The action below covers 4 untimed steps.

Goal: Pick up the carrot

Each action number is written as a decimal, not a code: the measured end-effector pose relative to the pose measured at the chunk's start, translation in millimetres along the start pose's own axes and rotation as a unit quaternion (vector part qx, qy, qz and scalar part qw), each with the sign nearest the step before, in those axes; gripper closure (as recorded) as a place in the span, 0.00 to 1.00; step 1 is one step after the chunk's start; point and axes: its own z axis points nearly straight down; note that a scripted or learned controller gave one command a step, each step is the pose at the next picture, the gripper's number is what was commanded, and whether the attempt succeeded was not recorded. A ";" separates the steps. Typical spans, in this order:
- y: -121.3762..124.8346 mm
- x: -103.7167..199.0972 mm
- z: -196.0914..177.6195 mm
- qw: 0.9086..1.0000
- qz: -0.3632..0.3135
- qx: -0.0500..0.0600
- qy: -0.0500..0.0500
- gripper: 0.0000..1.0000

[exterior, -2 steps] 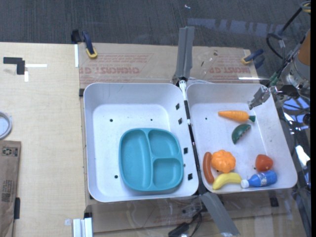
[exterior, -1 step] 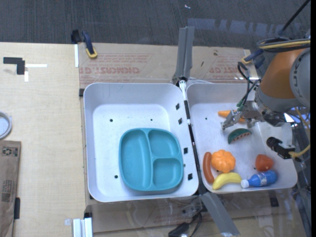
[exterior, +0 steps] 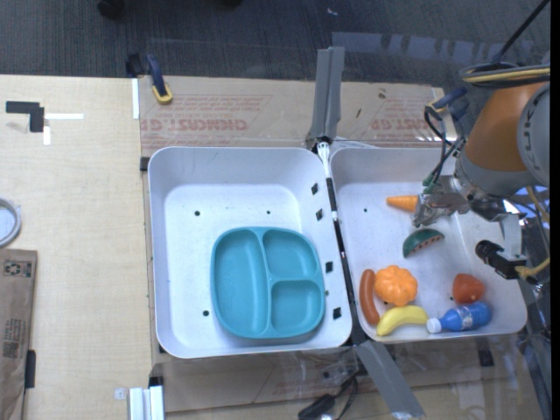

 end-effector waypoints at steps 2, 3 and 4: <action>0.0 -1.2 -9.2 1.000 0.001 0.000 0.000 1.00; 0.0 -1.1 -9.1 1.000 0.001 0.000 0.000 0.00; 0.0 -2.3 -18.3 1.000 0.002 0.000 -0.001 1.00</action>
